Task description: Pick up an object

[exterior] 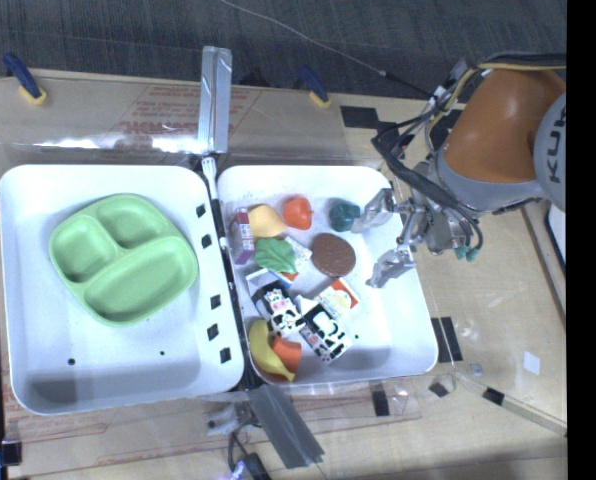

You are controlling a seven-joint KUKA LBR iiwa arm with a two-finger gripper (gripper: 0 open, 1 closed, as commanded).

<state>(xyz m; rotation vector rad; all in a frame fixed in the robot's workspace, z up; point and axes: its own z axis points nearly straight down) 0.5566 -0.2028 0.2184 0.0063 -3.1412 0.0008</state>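
brown round cookie, the toy nearest your gripper, lies flat in the right bin, mid-bin, just right of the green leafy piece. judge it light, rigid and a bit slick; pinch it across its rim. being a disc, it has no real long axis and points nowhere. your gripper hangs spread and empty just right of it, near the bin's right wall.
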